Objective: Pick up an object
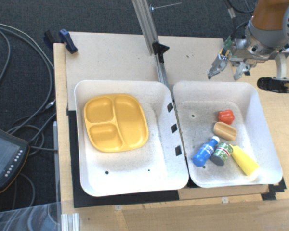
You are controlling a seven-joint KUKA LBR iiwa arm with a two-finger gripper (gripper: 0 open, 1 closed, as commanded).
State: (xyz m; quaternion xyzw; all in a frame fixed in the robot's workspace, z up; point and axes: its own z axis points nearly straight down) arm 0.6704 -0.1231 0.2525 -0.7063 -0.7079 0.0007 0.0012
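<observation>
The right bin [260, 105] holds a red tomato-like toy [226, 116], a hot-dog bun toy [225, 130], a blue bottle [205, 151], a green-labelled can [221, 153] and a yellow bottle [244, 159], all grouped at its right and front. My gripper [228, 70] hangs above the bench just beyond the right bin's far rim, fingers [216, 69] spread apart and nothing between them. It is well clear of the toys.
A yellow divided plate [116, 122] lies in the left bin [86, 177]. A slanted metal post [147, 20] rises behind the gap between the bins. A blue clamp [68, 40] sits at the bench's far left corner. Cables and a pendant [5, 162] lie at the left.
</observation>
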